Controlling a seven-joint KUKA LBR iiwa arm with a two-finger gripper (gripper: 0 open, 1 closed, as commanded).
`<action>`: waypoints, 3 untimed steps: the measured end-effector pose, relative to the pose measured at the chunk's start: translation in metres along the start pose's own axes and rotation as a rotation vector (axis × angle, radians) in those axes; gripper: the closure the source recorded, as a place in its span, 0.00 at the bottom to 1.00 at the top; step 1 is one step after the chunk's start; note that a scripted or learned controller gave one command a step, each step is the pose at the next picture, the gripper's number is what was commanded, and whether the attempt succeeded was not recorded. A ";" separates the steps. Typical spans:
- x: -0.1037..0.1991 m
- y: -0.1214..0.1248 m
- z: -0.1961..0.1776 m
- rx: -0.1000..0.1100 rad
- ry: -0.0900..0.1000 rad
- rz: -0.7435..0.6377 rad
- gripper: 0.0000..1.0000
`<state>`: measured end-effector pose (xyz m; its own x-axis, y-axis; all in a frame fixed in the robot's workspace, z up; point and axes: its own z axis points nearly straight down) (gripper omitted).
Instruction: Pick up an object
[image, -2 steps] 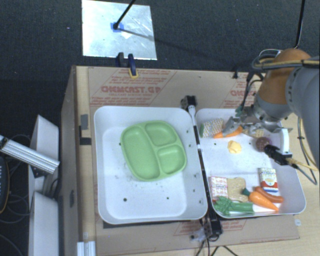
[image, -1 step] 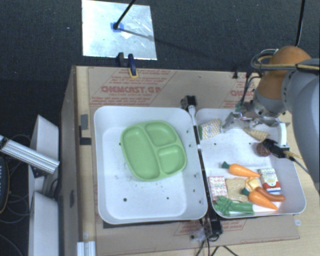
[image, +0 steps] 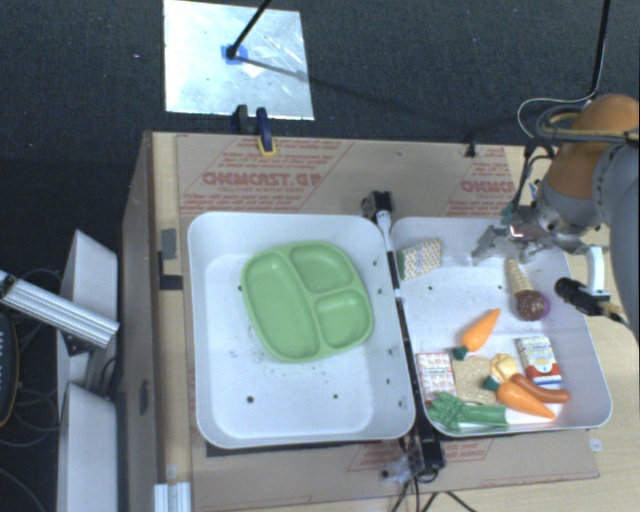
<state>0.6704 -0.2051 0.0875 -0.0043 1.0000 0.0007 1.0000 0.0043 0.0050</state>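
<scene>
My gripper (image: 508, 248) hangs over the far part of the right bin (image: 590, 345), open, with nothing between its fingers. Just below it an ice cream cone (image: 524, 289) lies with its dark scoop toward the front. Further forward are an orange carrot (image: 480, 329), a small red and white carton (image: 537, 357), a second carrot (image: 526, 398), a yellow piece (image: 503, 367), a tan cracker (image: 470, 376), a printed packet (image: 435, 372) and a green vegetable (image: 466, 412). Near the bin's far left corner rests a pale wrapped block (image: 420, 257).
The left bin (image: 215, 330) holds a green divided plate (image: 307, 299). A ridge (image: 398, 310) where the two bins meet runs between them. The arm (image: 590, 165) comes in from the right over the right bin's far corner.
</scene>
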 end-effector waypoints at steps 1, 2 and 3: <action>0.000 0.000 0.001 0.001 0.000 -0.001 0.00; 0.012 -0.001 0.002 0.002 -0.002 0.000 0.00; 0.000 -0.001 0.002 0.003 0.000 0.001 0.00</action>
<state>0.6696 -0.2053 0.0859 -0.0037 1.0000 0.0009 1.0000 0.0037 0.0021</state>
